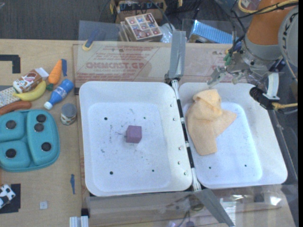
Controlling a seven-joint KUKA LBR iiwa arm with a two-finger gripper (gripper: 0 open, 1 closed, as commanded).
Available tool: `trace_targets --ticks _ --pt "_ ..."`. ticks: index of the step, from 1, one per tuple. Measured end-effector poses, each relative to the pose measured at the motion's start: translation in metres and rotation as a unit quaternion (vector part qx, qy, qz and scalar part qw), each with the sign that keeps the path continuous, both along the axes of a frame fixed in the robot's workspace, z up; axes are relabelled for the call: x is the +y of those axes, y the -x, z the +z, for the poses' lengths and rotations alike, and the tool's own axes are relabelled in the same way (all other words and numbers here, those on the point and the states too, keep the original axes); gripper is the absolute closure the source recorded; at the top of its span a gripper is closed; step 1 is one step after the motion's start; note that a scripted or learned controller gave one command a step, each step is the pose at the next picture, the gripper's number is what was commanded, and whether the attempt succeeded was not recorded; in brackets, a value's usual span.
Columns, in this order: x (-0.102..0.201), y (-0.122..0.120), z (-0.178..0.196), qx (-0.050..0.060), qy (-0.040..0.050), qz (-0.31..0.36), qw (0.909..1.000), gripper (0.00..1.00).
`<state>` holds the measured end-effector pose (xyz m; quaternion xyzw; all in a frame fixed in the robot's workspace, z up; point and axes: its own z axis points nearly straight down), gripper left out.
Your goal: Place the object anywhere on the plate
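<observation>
A small purple cube point(133, 134) lies near the middle of the left bin point(90, 145). A crumpled yellow-orange cloth point(208, 119) is spread over the left half of the right bin point(265, 150), reaching up to its back wall. My gripper point(223, 77) hangs over the back edge of the right bin, just above and right of the cloth's top. Its fingers are spread open with nothing between them. The grey arm with its orange band point(272, 13) comes in from the upper right.
A teal moulded tray point(26, 138) lies on the bench left of the bins. Behind it sit a banana point(31, 93), a blue bottle point(59, 93), a small can point(68, 113) and a carrot point(56, 72). Boxes and cables lie behind the bins.
</observation>
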<state>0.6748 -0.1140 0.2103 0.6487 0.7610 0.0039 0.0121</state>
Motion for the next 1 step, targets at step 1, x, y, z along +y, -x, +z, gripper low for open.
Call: trace_targets --ticks 1 --pt "-0.0005 -0.0014 0.0097 -0.002 0.0005 0.000 1.0000 1.00"
